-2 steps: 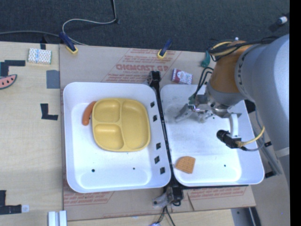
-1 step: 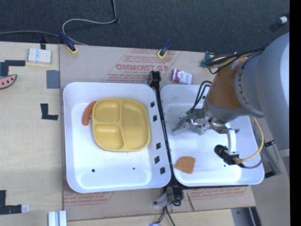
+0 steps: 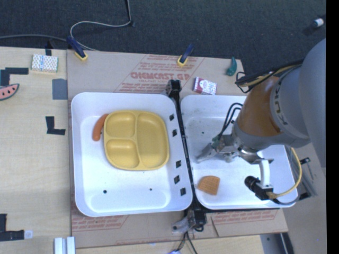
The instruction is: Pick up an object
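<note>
Looming closest to the lens was the grey arm (image 3: 304,97), its orange band (image 3: 257,112) just above the wrist, reaching in from the right over the right-hand bin (image 3: 275,200). The gripper (image 3: 204,153) hung low over that bin's floor, pointing toward the divider between the two bins. Whether the jaws stood apart or together, I could not tell from where I watched.

Just beside the jaws, toward the bin's front rim, lay a small tan ridged piece (image 3: 208,184), flat on the white floor and apart from the gripper.

Across the divider from the jaws sat the left-hand bin (image 3: 127,200). A yellow compartment plate (image 3: 136,140) rested in it, and an orange sausage-shaped thing (image 3: 98,127) lay against the plate's side farthest from the jaws.

Beyond the jaws, past the right bin's back rim, a small red-and-white packet (image 3: 204,85) lay on the cardboard sheet (image 3: 122,73) with red lettering. Farther back, a yellow clamp (image 3: 185,57) and a teal clamp (image 3: 232,66) gripped the cardboard's far edge, and another yellow-and-blue clamp (image 3: 78,49) held its corner.

Farthest from the jaws, on the wooden bench (image 3: 32,157), were a little patterned block (image 3: 44,63) and a pink slice-shaped thing (image 3: 6,91).
</note>
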Motion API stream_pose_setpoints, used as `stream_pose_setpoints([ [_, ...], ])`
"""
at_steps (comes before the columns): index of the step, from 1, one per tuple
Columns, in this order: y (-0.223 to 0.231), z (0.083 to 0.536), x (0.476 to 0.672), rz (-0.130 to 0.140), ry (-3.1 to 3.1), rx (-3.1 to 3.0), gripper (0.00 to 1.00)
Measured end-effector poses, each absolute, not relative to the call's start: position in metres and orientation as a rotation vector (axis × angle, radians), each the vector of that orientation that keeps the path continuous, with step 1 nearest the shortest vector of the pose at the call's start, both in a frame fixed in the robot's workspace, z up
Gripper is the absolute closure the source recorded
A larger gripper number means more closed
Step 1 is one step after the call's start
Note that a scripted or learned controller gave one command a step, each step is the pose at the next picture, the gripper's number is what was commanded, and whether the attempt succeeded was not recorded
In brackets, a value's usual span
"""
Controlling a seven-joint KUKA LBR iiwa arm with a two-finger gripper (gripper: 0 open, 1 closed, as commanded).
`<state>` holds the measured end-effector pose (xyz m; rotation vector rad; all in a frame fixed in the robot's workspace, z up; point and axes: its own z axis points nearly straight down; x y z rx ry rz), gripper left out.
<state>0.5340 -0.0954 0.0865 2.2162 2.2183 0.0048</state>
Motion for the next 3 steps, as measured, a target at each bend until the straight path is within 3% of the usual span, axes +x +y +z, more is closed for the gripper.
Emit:
stream_pose_setpoints([
  [1,-0.096,0.096,0.534,0.004,2.217,2.217,1.0],
  [2,-0.096,0.096,0.534,0.004,2.217,2.217,0.0],
  [3,-0.096,0.086,0.513,0.006,2.218,2.215,0.0],
])
